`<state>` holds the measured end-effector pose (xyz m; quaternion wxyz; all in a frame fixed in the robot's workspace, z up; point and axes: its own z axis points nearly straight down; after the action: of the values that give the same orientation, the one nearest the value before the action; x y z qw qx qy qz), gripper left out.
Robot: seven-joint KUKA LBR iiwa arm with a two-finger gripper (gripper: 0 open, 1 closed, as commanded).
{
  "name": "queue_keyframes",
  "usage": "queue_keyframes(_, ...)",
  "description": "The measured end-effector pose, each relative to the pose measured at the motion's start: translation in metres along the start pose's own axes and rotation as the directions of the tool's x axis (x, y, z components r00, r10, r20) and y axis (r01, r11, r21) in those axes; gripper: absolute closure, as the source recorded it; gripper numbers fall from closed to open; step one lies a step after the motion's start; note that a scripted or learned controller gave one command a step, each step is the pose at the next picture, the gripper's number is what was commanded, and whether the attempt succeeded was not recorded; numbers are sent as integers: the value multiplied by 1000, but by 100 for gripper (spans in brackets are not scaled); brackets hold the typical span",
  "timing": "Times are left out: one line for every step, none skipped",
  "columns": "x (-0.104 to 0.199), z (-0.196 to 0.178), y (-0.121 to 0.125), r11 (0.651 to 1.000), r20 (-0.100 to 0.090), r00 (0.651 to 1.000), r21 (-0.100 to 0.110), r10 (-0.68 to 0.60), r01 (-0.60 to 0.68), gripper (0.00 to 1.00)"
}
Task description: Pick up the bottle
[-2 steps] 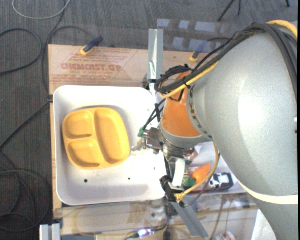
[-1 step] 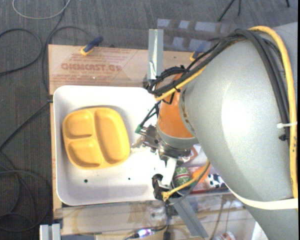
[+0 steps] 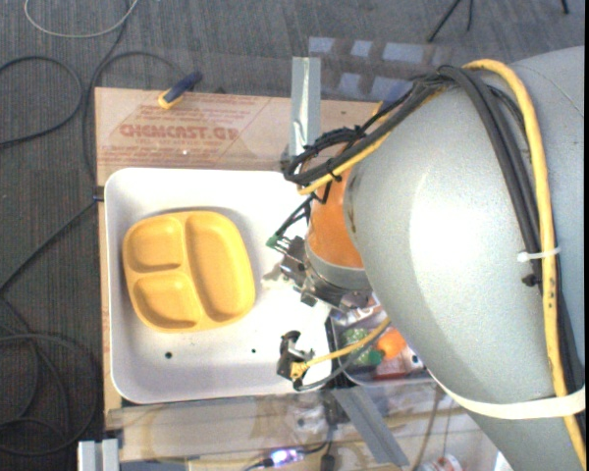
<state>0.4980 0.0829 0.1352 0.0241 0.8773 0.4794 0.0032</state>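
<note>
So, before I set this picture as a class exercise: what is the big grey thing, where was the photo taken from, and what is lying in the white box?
The photo comes from one fixed camera above a bench, looking down at a slant. The big grey shape is a robot arm, very close to the lens, reaching in from the right; the orange band sits just above its wrist, and cables run along it. Its pincer, the two-finger grasping part, is below the wrist and hidden by the arm, so I cannot tell what it holds, if anything. On the left is a shallow white bin containing a yellow divided tray with three compartments. A second bin is mostly covered by the arm. Some colourful items peek out beneath it; I cannot make out the bottle.
</note>
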Motion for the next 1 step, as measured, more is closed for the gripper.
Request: queue_keyframes(1, 1, 2, 993, -3, 994, -10, 114, -114, 0)
